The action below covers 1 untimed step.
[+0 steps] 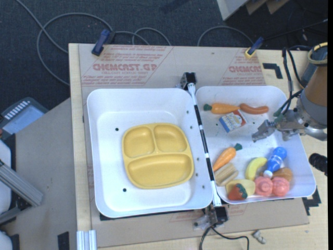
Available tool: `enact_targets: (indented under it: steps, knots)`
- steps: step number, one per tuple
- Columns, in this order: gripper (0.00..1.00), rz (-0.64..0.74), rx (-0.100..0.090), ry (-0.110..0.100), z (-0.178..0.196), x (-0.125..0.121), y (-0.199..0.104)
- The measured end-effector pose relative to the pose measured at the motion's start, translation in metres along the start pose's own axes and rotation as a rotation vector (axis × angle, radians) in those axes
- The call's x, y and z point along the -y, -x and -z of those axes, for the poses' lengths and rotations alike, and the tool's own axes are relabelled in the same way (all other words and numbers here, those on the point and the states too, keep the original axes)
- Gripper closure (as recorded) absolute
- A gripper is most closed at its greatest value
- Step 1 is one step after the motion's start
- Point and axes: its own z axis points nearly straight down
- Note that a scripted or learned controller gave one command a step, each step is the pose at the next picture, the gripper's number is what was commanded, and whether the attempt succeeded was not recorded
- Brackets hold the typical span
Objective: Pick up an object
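The right bin (244,94) holds several toy foods: an orange carrot (223,108) and a sausage (254,108) at the back, with a small blue-and-white carton (231,121) just in front of them. Nearer the front lie a second carrot (225,158), a tan bread piece (225,174), a banana (256,167), a blue bottle (274,159), pink pieces (273,185) and a red fruit (238,190). My gripper (266,128) hangs over the bin's right middle, right of the carton and above the bottle. It is open, with nothing between its fingers.
The left bin (104,108) holds a yellow divided plate (156,154). A black-and-white rail (200,134) divides the bins. The arm (315,95) comes in over the right bin's right wall. Cables and clamps lie behind the bench.
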Motion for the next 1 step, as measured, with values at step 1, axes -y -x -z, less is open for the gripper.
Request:
enact_targets:
  steps: [1]
  knots:
    - [0.0,0.001,-0.002,-0.001,-0.102,0.0215,-0.0031]
